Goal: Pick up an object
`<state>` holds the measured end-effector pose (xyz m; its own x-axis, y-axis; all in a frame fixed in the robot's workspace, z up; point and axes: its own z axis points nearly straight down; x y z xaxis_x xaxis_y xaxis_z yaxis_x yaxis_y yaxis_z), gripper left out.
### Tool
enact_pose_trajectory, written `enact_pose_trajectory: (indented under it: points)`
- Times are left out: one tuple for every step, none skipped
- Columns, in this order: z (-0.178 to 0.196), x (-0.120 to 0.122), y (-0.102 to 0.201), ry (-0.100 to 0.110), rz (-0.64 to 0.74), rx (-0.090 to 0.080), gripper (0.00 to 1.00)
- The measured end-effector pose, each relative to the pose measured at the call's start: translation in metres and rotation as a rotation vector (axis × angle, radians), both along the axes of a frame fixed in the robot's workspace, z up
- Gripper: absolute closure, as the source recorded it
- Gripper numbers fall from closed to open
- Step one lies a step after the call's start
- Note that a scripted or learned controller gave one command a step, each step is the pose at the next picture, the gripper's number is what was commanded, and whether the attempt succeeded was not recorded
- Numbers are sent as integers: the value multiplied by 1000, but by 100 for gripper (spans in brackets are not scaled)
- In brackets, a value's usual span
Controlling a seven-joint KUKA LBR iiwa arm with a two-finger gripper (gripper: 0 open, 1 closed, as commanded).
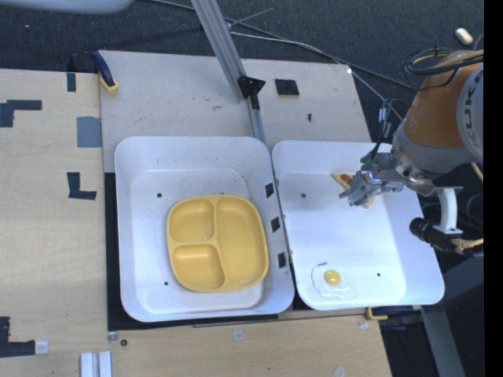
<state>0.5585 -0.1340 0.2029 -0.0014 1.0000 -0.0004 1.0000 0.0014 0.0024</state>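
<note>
A toy fried egg, white with a yellow yolk, lies near the front edge of the right bin. A small yellow and red object lies at the back of that bin, partly hidden by the gripper. My gripper hangs low over the back of the right bin, right beside that small object. I see nothing clearly held in it. A yellow divided plate sits in the left bin.
The arm's orange band and grey wrist reach in over the right bin's back right corner. A slanted metal pole stands behind the two bins. Cables lie across the dark floor at the back.
</note>
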Motion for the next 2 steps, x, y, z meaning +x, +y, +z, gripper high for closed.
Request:
enact_pose_trajectory:
  points:
    - [0,19,54,3,5,2,100]
    - [-5,31,104,4,4,1,100]
